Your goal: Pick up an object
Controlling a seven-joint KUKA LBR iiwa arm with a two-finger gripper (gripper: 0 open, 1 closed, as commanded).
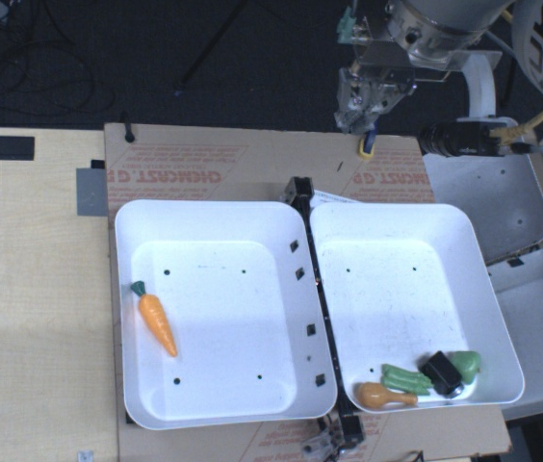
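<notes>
My gripper (366, 114) hangs beyond the far rim of the right bin (488, 287). Whether it is clenched, I cannot tell. The nearest pickings, a black block (442, 372) among toy vegetables, lie in that bin's near right corner.

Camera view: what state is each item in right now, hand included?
Hand: raised beyond the bins, nothing visibly held.
Carrot: lying flat, left bin.
Green pod: lying in right bin corner.
Black block: resting against green piece.
Orange pear-shaped piece: lying flat.

bench: pale wood (31, 287) | cardboard sheet (214, 166) (printed) | floor: dark, cables (21, 27)
</notes>
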